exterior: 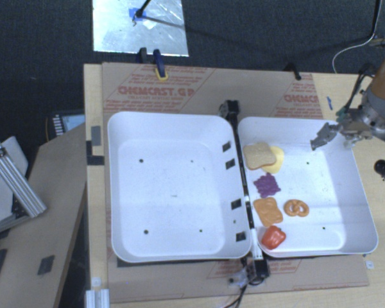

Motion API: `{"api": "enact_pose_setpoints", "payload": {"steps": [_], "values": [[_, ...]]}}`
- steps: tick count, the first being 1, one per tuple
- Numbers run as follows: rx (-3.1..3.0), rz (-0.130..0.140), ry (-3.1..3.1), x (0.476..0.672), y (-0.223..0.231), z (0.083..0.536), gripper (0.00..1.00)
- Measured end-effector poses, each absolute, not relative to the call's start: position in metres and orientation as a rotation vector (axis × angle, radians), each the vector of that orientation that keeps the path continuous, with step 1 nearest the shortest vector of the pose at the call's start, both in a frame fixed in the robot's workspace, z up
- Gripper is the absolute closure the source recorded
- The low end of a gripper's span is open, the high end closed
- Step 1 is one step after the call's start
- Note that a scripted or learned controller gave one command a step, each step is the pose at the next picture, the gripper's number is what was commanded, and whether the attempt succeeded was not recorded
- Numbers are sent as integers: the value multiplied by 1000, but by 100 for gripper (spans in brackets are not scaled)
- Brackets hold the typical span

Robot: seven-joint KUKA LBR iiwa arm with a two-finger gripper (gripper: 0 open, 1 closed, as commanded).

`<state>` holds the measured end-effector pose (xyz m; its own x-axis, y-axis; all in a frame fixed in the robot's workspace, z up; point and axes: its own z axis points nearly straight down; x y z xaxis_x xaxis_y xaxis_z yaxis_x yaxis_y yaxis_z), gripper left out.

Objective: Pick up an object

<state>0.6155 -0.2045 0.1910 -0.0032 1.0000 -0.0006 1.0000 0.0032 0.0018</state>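
Gripper point(321, 137) poised over far right of right bin point(346, 191), fingers slightly spread, pinching nothing. Objects clustered along that bin's left wall: bread slice point(258, 155), purple piece point(267, 185), orange piece point(268, 210), red pepper point(273, 237), pretzel point(296, 207). Nearest target, bread slice, well apart to left and slightly nearer.

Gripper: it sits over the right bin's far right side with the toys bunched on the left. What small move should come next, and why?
Probably a shift left across the right bin, toward the divider. The gripper hangs over bare floor with nothing between its fingers, while the bread slice, purple piece, pretzel and red pepper all lie along the left side.
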Motion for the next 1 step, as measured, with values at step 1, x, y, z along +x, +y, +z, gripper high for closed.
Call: {"api": "enact_pose_setpoints", "payload": {"steps": [1], "values": [[2210, 5, 2225, 617, -205, 202, 100]]}}
